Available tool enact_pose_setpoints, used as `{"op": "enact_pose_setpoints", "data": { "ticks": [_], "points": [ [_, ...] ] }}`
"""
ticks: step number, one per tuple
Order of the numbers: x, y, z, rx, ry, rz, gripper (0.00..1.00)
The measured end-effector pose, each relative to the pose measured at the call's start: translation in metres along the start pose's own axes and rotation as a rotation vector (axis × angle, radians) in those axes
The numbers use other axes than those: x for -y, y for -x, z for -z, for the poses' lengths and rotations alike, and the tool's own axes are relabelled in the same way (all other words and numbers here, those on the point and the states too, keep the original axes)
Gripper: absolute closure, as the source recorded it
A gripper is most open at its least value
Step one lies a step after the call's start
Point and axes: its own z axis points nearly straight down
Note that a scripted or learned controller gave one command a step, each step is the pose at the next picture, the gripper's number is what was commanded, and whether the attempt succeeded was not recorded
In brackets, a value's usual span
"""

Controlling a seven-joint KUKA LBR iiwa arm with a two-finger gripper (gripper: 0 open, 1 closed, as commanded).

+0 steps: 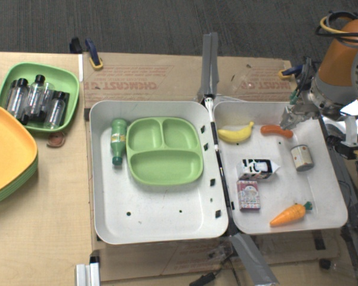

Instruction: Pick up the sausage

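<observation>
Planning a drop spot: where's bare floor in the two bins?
Left bin: broad bare strip below the green tray. Right bin: crowded; small gaps between milk carton and can, and left of the pink box.

- The wooden bench [53,219] runs pale across the left side, with a sheet of brown cardboard [143,82] laid over its far middle.
- Two shallow white bins sit side by side on it, touching along a central seam: the left bin [155,219] and the right bin [322,201].
- Left of the bins, a small green tray [68,88] rests on the wood, holding dark bottles [36,100].
- A stack of orange plates [9,154] lies at the bench's left edge, just in front of that tray.
- Blue clamps [94,55] grip the cardboard's far edge.
</observation>
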Motion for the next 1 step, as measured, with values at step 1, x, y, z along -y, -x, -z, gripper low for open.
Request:
{"op": "enact_pose_setpoints", "data": {
  "ticks": [1],
  "points": [
    [0.0216,0.0195,-0.0374,-0.001,-0.001,0.219,1.0]
  ]
}}
